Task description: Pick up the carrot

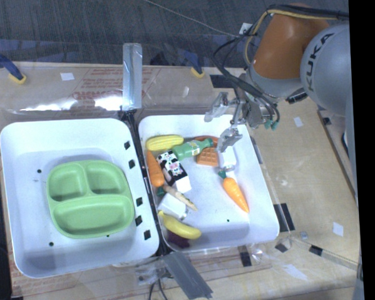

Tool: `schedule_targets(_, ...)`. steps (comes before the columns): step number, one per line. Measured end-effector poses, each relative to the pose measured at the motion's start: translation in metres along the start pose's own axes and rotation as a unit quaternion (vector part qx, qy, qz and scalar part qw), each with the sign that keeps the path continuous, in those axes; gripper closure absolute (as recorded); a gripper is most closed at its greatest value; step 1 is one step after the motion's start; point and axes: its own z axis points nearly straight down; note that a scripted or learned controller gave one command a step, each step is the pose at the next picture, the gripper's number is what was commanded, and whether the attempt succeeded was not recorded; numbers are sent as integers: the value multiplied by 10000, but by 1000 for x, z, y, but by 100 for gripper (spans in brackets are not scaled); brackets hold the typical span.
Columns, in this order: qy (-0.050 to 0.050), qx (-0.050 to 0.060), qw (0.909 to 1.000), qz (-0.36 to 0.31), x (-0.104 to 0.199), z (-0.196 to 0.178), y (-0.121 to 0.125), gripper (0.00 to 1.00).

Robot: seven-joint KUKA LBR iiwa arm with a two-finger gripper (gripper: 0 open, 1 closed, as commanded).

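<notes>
Carrot (235,192) lying in right bin (265,198), near its right wall, tip pointing to the near edge; banana (181,227) sitting nearer, green tray (88,198) in left bin (14,186); gripper (228,151) hanging just above carrot top, can't tell fingers' state

left bin (14,186) — tray (88,198) inside | right bin (263,205) — carrot (234,191) right of banana (180,226)
</notes>
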Motion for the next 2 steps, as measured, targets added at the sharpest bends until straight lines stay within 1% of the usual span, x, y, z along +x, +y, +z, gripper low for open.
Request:
schedule_targets(1, 15, -8, 9975, -712, 43, 121, -19, 0)
schedule_targets(2, 1, -5, 9931, -1169, 82, 119, -23, 0)
